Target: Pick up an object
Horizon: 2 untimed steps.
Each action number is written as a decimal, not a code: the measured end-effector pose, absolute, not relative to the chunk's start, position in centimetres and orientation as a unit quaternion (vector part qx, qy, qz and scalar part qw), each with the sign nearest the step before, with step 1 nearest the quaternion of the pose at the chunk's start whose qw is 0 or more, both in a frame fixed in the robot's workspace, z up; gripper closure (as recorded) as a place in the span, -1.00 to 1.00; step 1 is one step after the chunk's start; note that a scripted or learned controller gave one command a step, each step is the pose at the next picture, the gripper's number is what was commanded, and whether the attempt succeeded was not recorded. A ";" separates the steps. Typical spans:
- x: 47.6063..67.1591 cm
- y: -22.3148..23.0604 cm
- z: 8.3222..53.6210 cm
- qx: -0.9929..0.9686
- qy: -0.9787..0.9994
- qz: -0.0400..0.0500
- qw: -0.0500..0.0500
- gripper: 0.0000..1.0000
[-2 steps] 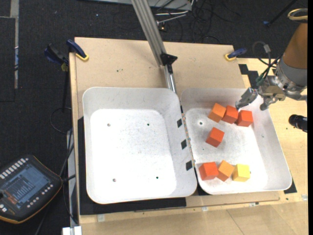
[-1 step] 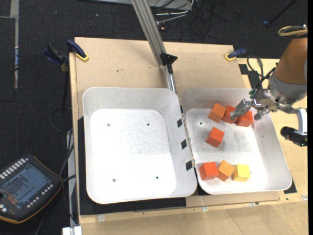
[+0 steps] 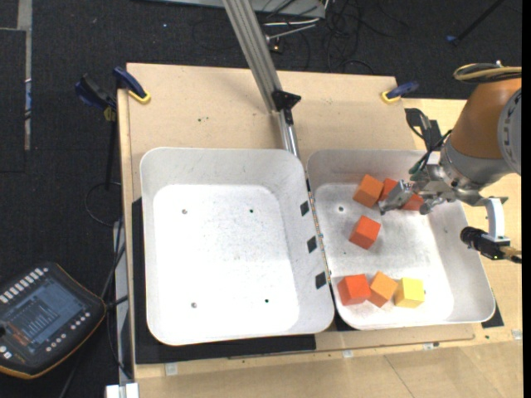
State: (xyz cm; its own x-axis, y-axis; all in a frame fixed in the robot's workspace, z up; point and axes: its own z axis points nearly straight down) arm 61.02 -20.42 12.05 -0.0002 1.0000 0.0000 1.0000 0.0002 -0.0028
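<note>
Several blocks lie in the right bin (image 3: 465, 305). An orange block (image 3: 368, 191) sits near its back, with a red-orange piece (image 3: 412, 203) just right of it, partly hidden by the gripper. Another red-orange block (image 3: 364, 232) rests mid-bin. Along the front stand a red-orange block (image 3: 355, 289), an orange block (image 3: 383, 288) and a yellow block (image 3: 411, 292) in a row. My gripper (image 3: 406, 197) hangs low over the back of the right bin, next to the orange block and over the red-orange piece. The wrist hides how it meets them.
The left bin (image 3: 220, 243) sits beside the right one on the wooden bench. A metal pole (image 3: 257, 48) slants in from the top to the gap between the bins. A teach pendant (image 3: 41, 313) lies at the lower left.
</note>
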 end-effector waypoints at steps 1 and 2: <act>61.2 -20.5 13.3 -0.707 -0.707 0.000 -0.002 1.00; 61.0 -20.1 17.8 -0.706 -0.708 -0.001 -0.003 1.00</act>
State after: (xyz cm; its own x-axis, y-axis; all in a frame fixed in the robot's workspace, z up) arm 61.04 -20.12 17.75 -0.0024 1.0000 -0.0022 1.0000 0.0024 0.0063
